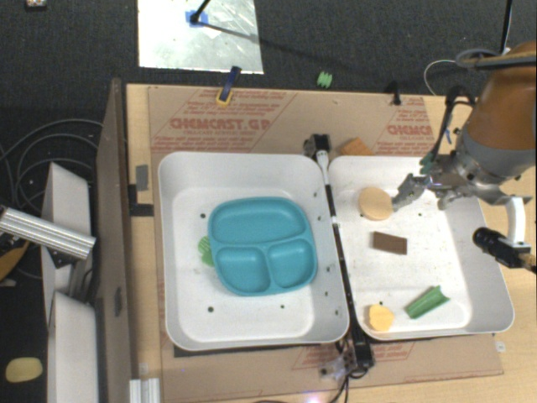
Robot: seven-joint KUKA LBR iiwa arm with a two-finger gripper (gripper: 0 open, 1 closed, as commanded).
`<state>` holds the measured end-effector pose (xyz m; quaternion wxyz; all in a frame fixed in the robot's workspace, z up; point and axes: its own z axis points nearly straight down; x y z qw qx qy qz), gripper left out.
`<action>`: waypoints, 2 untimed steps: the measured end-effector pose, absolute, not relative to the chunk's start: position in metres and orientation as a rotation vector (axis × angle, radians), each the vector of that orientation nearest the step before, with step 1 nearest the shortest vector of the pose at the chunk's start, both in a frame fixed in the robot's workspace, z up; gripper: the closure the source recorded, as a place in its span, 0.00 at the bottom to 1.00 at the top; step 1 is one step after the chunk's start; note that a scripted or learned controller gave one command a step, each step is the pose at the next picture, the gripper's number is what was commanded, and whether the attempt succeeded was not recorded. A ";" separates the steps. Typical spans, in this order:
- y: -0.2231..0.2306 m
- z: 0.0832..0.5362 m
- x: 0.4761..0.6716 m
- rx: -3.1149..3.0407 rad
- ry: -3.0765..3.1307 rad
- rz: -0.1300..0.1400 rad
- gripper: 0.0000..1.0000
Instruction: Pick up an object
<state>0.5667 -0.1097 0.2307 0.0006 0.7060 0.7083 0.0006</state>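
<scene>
Camera view, arm low over right bin [482, 305], gripper [409, 190] (spread, holding nothing) beside tan disc [375, 203]

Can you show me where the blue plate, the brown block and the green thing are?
Blue plate [260, 221]: camera view, left bin, on its big top compartment.
Brown block [389, 243]: camera view, right bin, its top face.
Green thing [426, 301]: camera view, right bin, its middle.

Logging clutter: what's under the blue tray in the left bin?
A green thing pokes out from under the blue tray's left edge, resting in the left bin. The rest is covered; shape can't be told.
</scene>
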 end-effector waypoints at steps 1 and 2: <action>-0.122 0.125 0.570 2.224 2.225 -0.005 0.00; -0.121 0.082 0.570 2.222 2.224 -0.001 0.00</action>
